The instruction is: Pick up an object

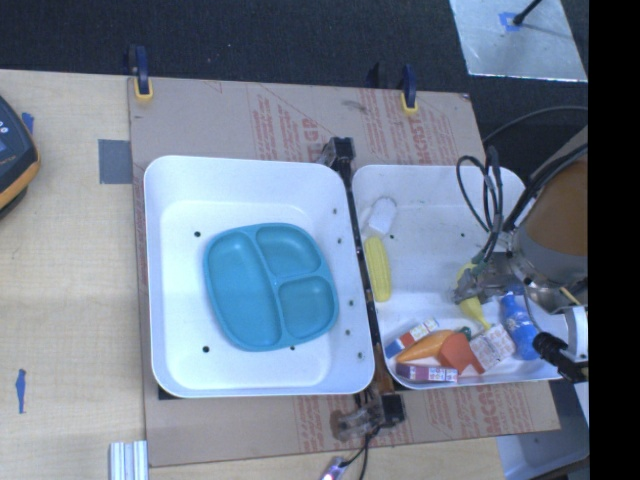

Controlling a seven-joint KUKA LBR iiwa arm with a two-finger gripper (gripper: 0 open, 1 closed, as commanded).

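Here the end effector (478,290) sits low over the right bin (440,183), near its right side, beside a blue bottle (517,323); whether it is apart or together cannot be told. A yellow corn cob (377,268) lies along that bin's left wall. An orange wedge (440,347) and small packets (428,373) crowd the near edge. The left bin (170,268) holds a blue divided plate (271,285).

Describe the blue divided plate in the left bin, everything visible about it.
The blue divided plate looks like smooth light-blue plastic, a rounded rectangle with three compartments: one large and two smaller. It lies flat, open side up, turned at a slant, near the middle of the left bin. It touches only the bin floor, and its compartments hold nothing.
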